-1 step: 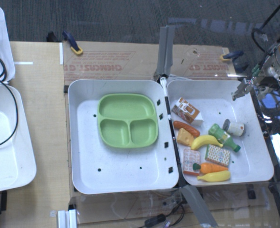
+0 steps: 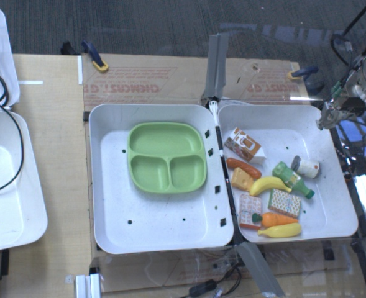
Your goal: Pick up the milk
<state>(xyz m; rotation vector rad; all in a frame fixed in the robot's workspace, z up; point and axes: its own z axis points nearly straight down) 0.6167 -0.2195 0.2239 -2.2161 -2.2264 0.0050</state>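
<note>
Small orange-and-white milk carton (image 2: pixel 242 145) lies well left of end effector (image 2: pixel 329 113), long axis diagonal; grip state can't tell

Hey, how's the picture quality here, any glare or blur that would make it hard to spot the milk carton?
In the camera view, lighting is even and soft, with faint shadows. The milk carton is sharp enough to tell apart from the toy food in the right bin. The white bins are bright but not washed out. The gripper at the right edge looks cluttered and slightly blurred.
</note>
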